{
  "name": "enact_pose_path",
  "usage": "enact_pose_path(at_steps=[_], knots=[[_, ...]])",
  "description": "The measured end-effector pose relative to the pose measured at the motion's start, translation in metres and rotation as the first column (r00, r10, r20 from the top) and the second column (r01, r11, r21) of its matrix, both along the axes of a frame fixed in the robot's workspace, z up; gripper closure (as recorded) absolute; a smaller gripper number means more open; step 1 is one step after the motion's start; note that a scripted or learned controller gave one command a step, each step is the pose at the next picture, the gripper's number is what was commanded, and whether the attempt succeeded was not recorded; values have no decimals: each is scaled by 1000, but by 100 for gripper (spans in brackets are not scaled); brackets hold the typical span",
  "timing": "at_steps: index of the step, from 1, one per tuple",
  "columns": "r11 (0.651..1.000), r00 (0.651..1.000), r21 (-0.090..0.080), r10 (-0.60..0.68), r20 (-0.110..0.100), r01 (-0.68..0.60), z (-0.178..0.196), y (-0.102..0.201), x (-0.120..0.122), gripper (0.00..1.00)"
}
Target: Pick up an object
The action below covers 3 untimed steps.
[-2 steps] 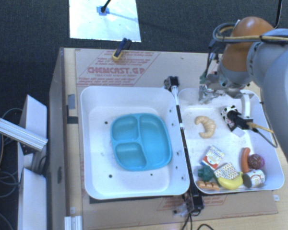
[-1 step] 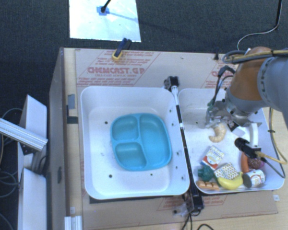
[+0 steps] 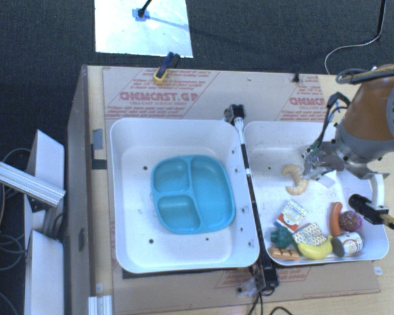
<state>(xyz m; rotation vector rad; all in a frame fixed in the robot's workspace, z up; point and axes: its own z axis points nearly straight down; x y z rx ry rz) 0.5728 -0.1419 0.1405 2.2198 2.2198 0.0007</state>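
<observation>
End effector (image 3: 313,165), grip state unclear, beside croissant (image 3: 295,178); toy food pile (image 3: 313,237) nearby in right bin (image 3: 381,248).

tray (image 3: 192,193) in left bin (image 3: 128,176) | toys (heaped) in right bin's (image 3: 269,140) near corner

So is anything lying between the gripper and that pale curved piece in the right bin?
Nothing visible. The gripper sits right at the pale curved piece on the bare floor of the right bin. The other items, such as the banana, are bunched in the near corner.
</observation>
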Motion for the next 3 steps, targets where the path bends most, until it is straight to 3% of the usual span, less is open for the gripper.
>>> enact_pose_path(at_steps=[1,3], knots=[[1000,1000,0,2,11,-2,-43,2,-9,100],[1000,1000,0,3,15,-3,-21,2,-7,100]])
